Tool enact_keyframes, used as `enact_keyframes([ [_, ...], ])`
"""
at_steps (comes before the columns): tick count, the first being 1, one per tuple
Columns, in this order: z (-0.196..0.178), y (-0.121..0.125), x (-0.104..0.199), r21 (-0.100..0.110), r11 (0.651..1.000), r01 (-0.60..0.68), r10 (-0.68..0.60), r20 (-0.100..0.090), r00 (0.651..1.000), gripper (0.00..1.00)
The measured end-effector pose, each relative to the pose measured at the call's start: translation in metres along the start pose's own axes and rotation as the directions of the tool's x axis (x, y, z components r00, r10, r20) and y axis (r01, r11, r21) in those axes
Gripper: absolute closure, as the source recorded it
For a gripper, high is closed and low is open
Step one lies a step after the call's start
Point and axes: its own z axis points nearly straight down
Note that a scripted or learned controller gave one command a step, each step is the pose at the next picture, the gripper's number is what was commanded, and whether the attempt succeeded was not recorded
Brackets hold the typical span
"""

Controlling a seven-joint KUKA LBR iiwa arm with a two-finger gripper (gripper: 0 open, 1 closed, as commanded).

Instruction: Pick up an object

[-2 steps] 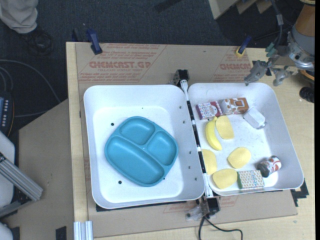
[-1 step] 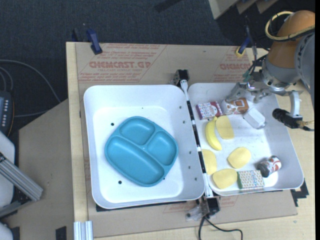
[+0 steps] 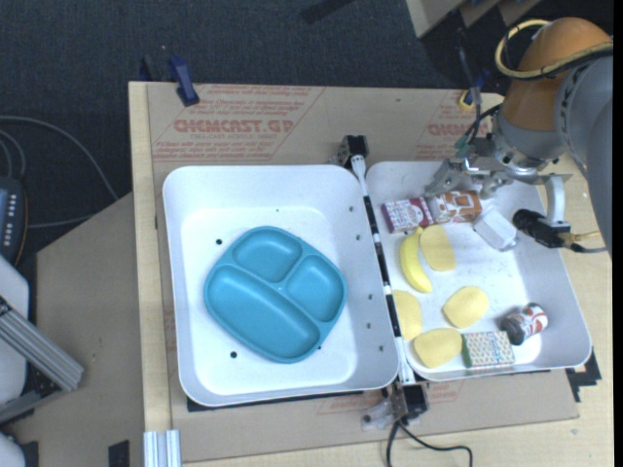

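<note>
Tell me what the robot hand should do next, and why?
Probably drop straight down a little. The gripper hangs over the far end of the right bin, just above the orange packet, with nothing seen between its fingers. The packet is the closest thing under it, so lowering onto it looks like the easiest try.

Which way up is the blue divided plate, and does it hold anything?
Right way up and empty. The blue divided plate lies flat in the left bin, its three hollow compartments facing up, all bare blue.
</note>
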Motion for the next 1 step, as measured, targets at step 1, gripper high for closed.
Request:
enact_keyframes([
  [1, 0.0168, -0.0766, -0.0165, -0.008, 1.000, -0.001, 0.001, 0.001, 1.000, 0.00],
])
